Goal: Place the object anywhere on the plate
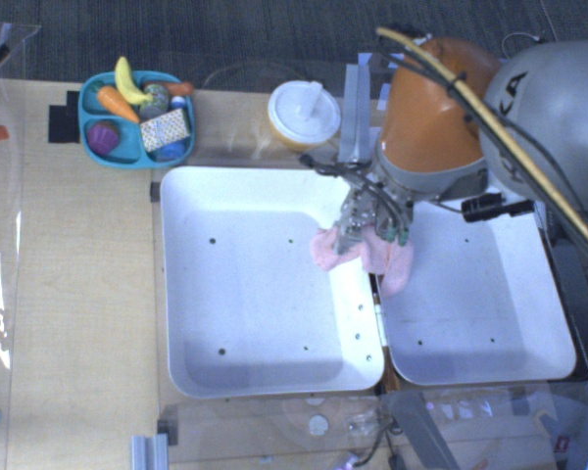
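Camera view has the pincer [370,225] closed on a pink cloth [365,253] draped over the wall between both bins. Being limp, it could snag there or slip free before reaching the blue plate [90,155], which sits well apart and already crowded with toys.

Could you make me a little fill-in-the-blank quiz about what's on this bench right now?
1. The cloth draped over the wall between the two white bins is ____ in colour.
2. The gripper is right above the ____.
3. On the blue sectioned plate at the bench's far left, the yellow toy fruit is a ____.
4. The lidded cup stands just beyond the far edge of the ____ bin.

Missing words: pink; cloth; banana; left
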You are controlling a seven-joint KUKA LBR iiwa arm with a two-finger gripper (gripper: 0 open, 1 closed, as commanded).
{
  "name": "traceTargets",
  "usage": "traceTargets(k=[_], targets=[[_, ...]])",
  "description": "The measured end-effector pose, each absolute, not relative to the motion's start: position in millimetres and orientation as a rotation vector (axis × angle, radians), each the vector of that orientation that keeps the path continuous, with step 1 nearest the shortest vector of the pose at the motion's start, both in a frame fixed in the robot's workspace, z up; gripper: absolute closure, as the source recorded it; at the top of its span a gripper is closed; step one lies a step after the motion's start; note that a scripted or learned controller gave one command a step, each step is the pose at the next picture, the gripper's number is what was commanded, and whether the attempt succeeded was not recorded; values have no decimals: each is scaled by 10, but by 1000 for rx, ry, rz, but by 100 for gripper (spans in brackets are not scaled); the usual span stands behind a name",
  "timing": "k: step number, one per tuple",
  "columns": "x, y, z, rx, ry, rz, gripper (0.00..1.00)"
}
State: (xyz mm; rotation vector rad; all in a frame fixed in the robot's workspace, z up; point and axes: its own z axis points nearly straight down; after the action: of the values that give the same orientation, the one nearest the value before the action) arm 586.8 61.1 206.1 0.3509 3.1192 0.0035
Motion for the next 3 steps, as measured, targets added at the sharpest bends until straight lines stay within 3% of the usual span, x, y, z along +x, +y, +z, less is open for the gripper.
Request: traceTargets(k=[1,2,3], targets=[[5752,1079,2191,1,3139,4,100],[5756,1590,2139,-4,3138,5,100],[5638,2090,2203,-3,3139,4,100]])
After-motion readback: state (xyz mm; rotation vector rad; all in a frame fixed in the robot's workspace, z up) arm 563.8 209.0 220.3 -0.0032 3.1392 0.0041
